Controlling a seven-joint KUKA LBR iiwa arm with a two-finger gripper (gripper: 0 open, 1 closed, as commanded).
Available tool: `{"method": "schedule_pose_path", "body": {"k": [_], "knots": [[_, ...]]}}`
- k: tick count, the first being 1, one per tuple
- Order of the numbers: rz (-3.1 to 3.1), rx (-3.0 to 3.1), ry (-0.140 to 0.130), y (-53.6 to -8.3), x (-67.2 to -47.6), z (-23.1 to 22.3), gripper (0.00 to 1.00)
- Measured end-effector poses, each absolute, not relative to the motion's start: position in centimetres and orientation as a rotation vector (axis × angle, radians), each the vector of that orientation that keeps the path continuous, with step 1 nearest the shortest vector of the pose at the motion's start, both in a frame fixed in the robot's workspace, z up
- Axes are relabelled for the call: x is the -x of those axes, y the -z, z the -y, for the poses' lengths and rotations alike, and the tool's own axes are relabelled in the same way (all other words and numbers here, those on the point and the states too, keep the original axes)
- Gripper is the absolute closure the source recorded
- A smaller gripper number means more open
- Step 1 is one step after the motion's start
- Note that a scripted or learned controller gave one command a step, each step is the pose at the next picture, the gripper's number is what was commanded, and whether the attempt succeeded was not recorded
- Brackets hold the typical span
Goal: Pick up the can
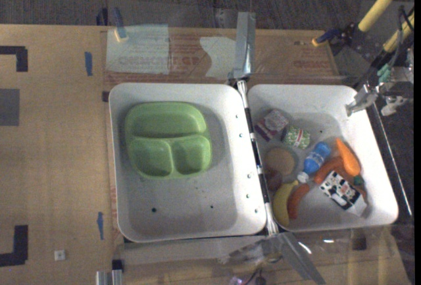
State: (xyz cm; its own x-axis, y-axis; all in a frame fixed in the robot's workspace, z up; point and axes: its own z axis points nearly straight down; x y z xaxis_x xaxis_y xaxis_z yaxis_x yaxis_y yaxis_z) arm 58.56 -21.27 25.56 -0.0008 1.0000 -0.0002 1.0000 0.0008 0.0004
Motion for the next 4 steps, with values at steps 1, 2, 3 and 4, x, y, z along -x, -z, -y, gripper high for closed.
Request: {"method": "schedule_pose_path", "body": {"k": [1, 2, 3, 4], "knots": [[-2.229, -2.214, 0.000, -14.5, -56.1, 16.3, 0.00], [-2.230, -2.178, -0.020, -11.6, -63.5, 13.6, 0.00], [-1.820, -2.559, -0.002, -8.5, -63.0, 11.6, 0.00], [-1.821, -2.553, -0.004, -9.8, -63.1, 11.5, 1.00]]}}
